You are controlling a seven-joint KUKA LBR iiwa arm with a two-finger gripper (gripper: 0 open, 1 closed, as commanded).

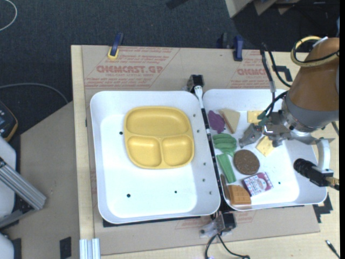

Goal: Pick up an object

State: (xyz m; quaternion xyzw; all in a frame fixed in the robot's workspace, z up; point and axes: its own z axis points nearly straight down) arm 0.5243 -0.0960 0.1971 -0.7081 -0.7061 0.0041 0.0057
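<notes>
Single fixed camera above bench [161,58] — slanted down (both bins [108,161]).

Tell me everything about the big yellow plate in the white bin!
The yellow plate looks like smooth plastic, a rounded rectangle with raised edges. It has three sections: one wide one across the far side and two smaller ones side by side on the near side. All three look bare. It lies flat, right side up, in the upper middle of the left bin, resting on the bin's floor. Nothing else touches it; the robot's hand is over the other bin.
</notes>
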